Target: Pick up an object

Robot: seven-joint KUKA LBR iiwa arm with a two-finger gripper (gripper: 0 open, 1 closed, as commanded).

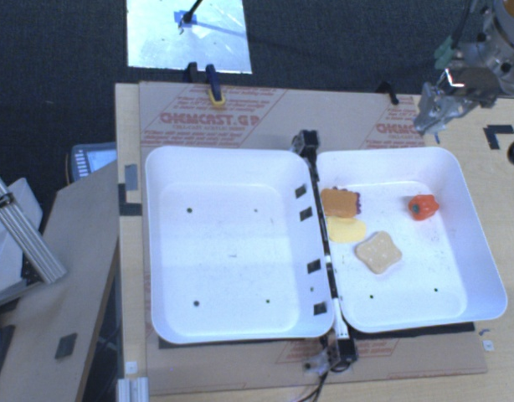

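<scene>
board (240,115) under the bins reads "chemcast gp"; gripper (431,115) state can't be told.

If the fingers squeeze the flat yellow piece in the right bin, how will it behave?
The yellow piece looks very thin and flat, so it probably bends and offers little edge to grip. It lies against the orange-brown piece, so a push may shift both.

We see two smooth, faintly glossy white plastic bins (232,162) on a matt cardboard sheet (265,111) printed in red. A shiny metal plate (190,23) lies on dark, rough carpet (56,57). The gripper (437,111) looks like bare grey metal. The bread-shaped piece (378,252) and orange-red piece (423,207) look like matt moulded plastic.
</scene>
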